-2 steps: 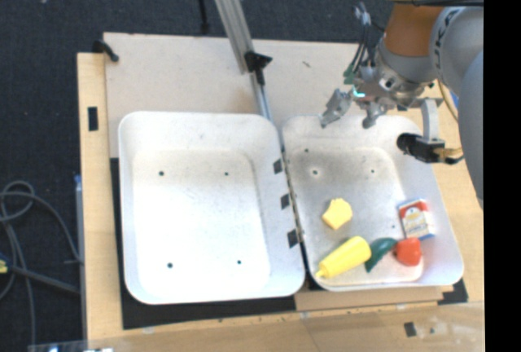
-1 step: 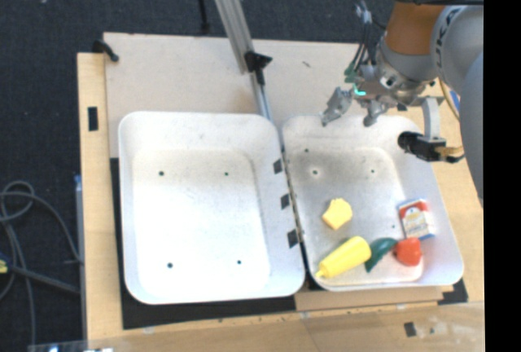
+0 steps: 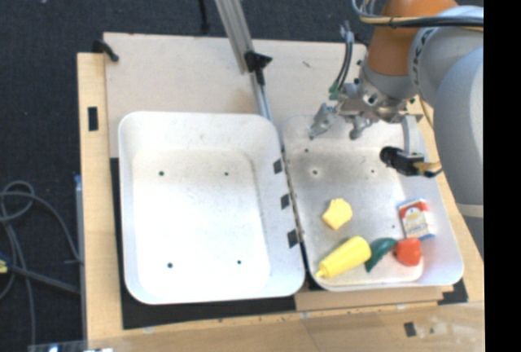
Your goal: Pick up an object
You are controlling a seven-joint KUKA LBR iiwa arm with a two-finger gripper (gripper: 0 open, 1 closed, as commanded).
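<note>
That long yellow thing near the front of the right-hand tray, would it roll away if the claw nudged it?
Probably. The yellow corn-shaped toy looks rounded and tapered, so it would likely roll in a curve. It looks like light plastic and may slip from the gripper.

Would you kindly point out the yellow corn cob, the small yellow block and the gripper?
yellow corn cob (image 3: 343, 256), camera view, middle of the cob.
small yellow block (image 3: 337, 214), camera view, its top face.
gripper (image 3: 337, 127), camera view, midway between fingertips.
</note>
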